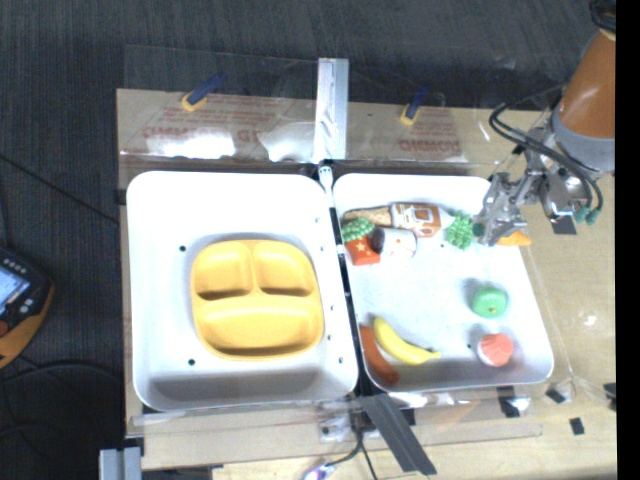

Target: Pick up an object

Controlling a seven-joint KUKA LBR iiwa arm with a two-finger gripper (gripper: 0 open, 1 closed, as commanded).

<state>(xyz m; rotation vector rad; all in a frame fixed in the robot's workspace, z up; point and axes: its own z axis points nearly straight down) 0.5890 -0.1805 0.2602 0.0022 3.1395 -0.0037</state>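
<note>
Tool [497,220] sits at the right bin's [540,298] 2 o'clock corner; cannot tell how far open it is or whether it grips anything. Nearest candidate: small green leafy plastic piece [459,232], just at the tool's 9 o'clock, frilled and lumpy, beside an orange scrap [514,236]. Best approach, likely: descend straight, centre over the green piece, avoid the rim.

One fixed camera above the bench [590,298], looking down at a slant (both bins [160,268] framed whole)

Glossy yellow plastic tray [257,297], smooth white plastic bins [160,268], matt wooden bench [590,298]
</note>
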